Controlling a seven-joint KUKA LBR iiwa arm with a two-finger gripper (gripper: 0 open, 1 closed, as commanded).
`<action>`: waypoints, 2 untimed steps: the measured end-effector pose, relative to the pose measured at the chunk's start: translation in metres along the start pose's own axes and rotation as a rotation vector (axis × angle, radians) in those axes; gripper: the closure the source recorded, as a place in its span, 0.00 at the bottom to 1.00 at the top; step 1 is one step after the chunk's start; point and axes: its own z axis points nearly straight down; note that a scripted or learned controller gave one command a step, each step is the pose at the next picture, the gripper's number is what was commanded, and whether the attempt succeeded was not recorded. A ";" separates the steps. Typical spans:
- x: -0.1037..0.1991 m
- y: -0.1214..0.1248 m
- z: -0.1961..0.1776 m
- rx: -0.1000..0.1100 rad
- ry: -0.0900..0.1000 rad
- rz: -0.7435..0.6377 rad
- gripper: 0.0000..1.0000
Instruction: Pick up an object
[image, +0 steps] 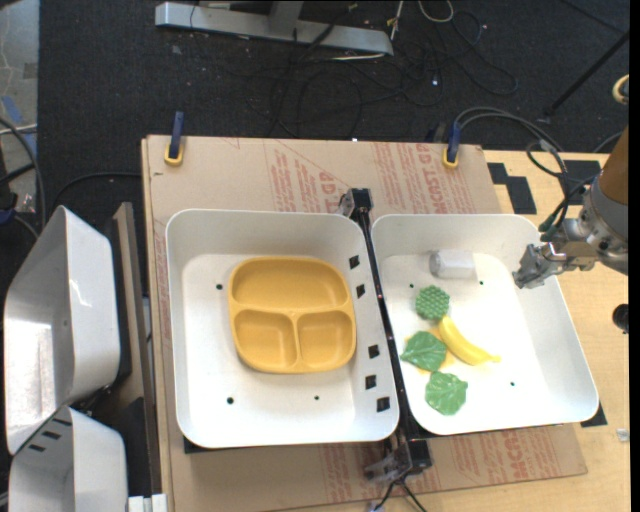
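Your gripper hangs over the right rim of the right bin; you cannot tell from this view how it is set, and nothing shows in it. Every candidate lies to its left in this view. The nearest is the grey block, roughly level with the gripper, its long axis running left-right. Further left and toward the camera sit the banana, angled diagonally, and three green pieces clustered around it. The yellow tray rests well apart in the left bin.
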 end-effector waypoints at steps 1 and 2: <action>0.057 0.005 0.013 0.007 0.004 -0.004 1.00; 0.110 0.007 0.024 0.007 0.004 -0.004 1.00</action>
